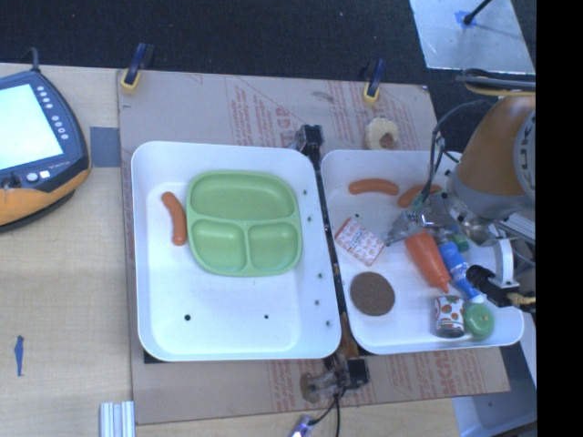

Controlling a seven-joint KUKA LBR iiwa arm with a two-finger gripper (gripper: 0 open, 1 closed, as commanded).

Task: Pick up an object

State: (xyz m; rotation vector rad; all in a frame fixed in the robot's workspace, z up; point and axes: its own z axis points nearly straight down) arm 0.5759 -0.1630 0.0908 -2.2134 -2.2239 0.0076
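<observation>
Two white bins are seen side by side on the bench [82, 335]. In the left bin [159, 317] a green divided tray [244, 222] has been laid flat, with a sausage [175, 218] just beside its left edge. The right bin [401, 340] is crowded: a second sausage [373, 187] near the back wall, a small printed packet [358, 241], a brown disc [372, 293], an orange carrot-like piece [426, 259], a blue bottle [455, 267], a small can [448, 316] and a green ball [478, 320] touching it in the front corner. The arm [496, 157] is reached in from the right, and the jaws [407, 222] are held low over the right bin, just beside the carrot's upper end, probably because that piece has been chosen. Nothing is seen between them; how wide they stand cannot be told. The pick is judged not yet made
</observation>
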